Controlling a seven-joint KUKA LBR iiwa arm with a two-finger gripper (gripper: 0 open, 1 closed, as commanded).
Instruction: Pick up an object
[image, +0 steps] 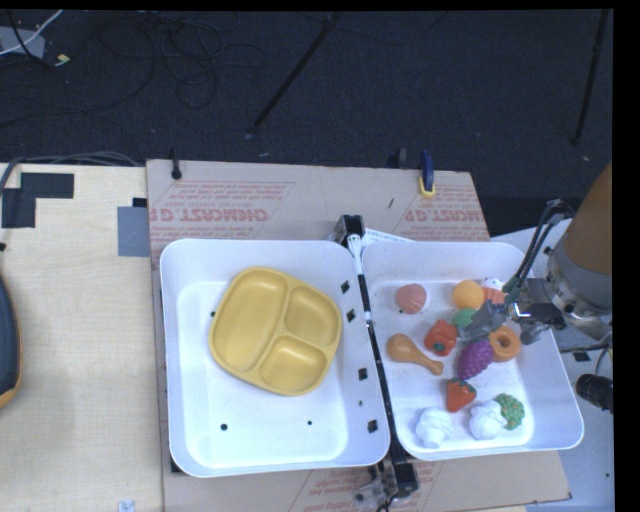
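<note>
cardboard sheet (300, 205) | red print, upside down | reads "CHEMCAST G.P."

The right bin (560, 425) holds a loose cluster of toy foods: a pink round piece (410, 297), an orange (467, 294), a red pepper (441, 337), a tan drumstick (412, 352), purple grapes (474, 357), an orange ring (504, 344), a strawberry (459, 394), broccoli (510, 409) and two white pieces (434, 427).

Arm (588, 262): grey wrist section, orange band above it at frame edge. Black cables (532, 252) run along wrist. Gripper (490, 318): dark metal, small white marking.
</note>
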